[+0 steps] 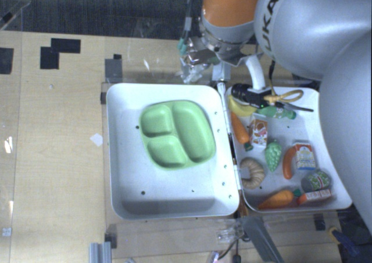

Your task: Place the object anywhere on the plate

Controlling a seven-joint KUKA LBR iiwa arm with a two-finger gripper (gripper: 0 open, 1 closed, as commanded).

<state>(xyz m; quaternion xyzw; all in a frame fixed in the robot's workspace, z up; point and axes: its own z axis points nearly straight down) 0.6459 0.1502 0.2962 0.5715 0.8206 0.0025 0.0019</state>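
A light green plate (176, 133) with three compartments lies in the middle of the left white bin (125, 116), with nothing on it. The right bin (340, 198) holds several toy foods, among them a banana (237, 107), an orange carrot (239, 130), a green bumpy fruit (273, 155) and a beige pastry ring (253, 172). My gripper (192, 69) hangs below the orange wrist band, over the far rim of the left bin near the wall between the two bins. It is small and partly blurred, and I see no object at it.
The big grey arm covers the upper right of the view and the right bin's far side. A second carrot (276, 199), a small carton (303, 157) and a round green item (316, 180) lie toward the right bin's near side. Bare bench lies to the left.
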